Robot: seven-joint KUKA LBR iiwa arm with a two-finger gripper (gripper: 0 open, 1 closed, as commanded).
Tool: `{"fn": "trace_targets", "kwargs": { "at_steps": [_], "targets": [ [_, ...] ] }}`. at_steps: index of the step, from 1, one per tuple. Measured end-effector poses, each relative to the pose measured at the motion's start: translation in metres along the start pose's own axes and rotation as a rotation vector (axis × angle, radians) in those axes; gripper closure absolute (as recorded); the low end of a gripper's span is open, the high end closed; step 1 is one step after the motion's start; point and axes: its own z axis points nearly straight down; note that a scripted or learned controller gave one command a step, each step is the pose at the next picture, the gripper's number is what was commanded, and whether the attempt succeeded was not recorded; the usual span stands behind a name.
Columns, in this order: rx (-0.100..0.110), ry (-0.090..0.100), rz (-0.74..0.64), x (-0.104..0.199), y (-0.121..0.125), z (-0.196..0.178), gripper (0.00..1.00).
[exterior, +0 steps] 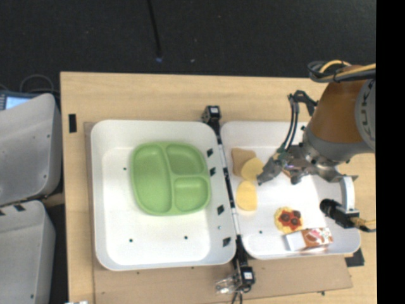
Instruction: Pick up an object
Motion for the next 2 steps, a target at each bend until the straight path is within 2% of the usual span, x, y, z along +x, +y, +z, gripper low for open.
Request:
{"fn": "trace_targets", "kwargs": {
  "at_steps": [1, 2],
  "targets": [
    [0.0, 0.0, 0.0, -0.001, -0.008, 0.045, 0.0],
    [-0.007, 0.002, 0.005, 0.0, -0.005, 0.032, 1.0]
  ]
}}
